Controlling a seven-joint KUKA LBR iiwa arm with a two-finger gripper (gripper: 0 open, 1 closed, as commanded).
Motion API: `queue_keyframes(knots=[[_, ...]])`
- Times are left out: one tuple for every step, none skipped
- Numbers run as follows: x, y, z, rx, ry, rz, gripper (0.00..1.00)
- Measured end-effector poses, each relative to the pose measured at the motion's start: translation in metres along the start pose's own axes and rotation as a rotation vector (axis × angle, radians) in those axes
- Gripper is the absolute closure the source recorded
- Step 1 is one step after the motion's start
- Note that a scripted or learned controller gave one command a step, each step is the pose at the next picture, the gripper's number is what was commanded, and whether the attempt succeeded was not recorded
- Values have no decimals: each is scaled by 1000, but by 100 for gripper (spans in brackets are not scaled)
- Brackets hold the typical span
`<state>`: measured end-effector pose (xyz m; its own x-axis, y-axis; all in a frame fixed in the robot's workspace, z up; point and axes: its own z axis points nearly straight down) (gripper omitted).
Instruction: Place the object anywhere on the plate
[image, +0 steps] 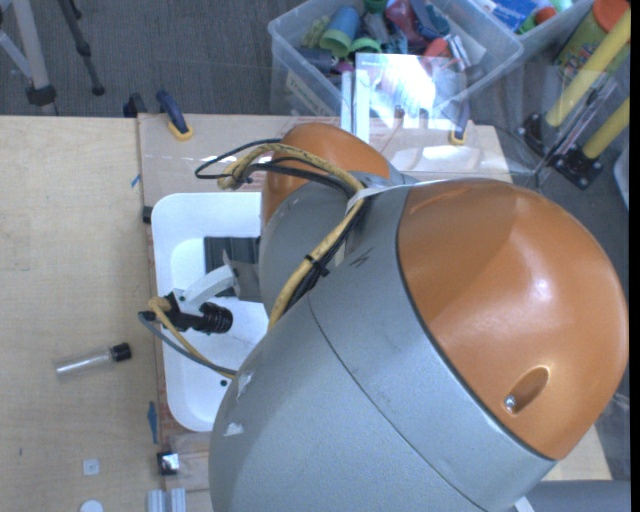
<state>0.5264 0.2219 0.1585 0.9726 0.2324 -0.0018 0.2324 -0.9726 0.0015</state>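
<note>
Plate and object hidden (arm (420, 340) covers them) | white bin (190, 215) partly visible | jaws: cannot tell

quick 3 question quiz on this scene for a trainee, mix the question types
1. True or false: the arm covers much of the white bin.
2. Which lies on the wooden bench left of the bin? A) clear tube with black cap B) red ball C) spoon
3. Fill in: the cables running along the arm are black and ____.

Key: 1 true. 2 A, the tube. 3 yellow.
</note>
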Motion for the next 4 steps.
queue_keyframes(knots=[[-35, -5, 7, 4, -6, -500, 100], [-46, -14, -53, 1, -3, -778, 100], [-47, -14, -38, 4, -4, -1393, 100], [-44, -5, 67, -1, 13, -1096, 100]])
